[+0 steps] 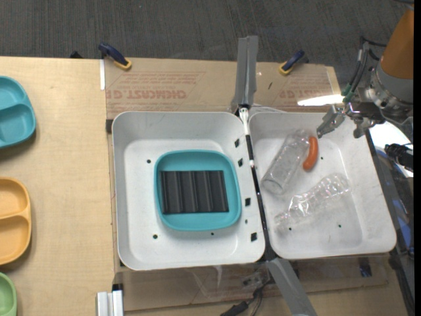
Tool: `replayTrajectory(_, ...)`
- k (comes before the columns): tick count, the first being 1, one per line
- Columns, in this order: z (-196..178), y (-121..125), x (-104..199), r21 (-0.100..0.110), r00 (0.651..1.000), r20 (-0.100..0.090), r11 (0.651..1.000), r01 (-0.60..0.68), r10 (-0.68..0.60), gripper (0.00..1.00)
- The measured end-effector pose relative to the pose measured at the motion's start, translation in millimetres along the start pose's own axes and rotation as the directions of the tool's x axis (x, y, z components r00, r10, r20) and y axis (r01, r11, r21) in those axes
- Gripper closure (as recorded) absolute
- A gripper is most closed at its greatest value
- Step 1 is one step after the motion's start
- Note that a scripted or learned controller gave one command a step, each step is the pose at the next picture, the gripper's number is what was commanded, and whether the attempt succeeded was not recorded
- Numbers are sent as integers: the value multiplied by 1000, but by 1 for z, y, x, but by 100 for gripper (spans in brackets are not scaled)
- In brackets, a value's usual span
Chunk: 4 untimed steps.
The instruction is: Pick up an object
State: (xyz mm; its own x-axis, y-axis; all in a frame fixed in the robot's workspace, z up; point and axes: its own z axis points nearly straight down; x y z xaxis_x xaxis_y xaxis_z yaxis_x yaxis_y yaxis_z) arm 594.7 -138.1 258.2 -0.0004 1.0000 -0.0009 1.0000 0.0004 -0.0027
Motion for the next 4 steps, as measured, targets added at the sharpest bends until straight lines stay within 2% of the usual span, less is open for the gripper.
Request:
replayTrajectory(1, 118, 33, -21, -28, 989, 9, 989, 147, -147, 0)
replayTrajectory(2, 131, 43, -15, -40, 978, 14, 977, 208, -207, 0)
replayTrajectory(3, 134, 42, -16, -49, 984, 12, 983, 176, -176, 0)
replayTrajectory(4, 134, 53, -20, -54, 978, 24, 977, 207, -206, 0)
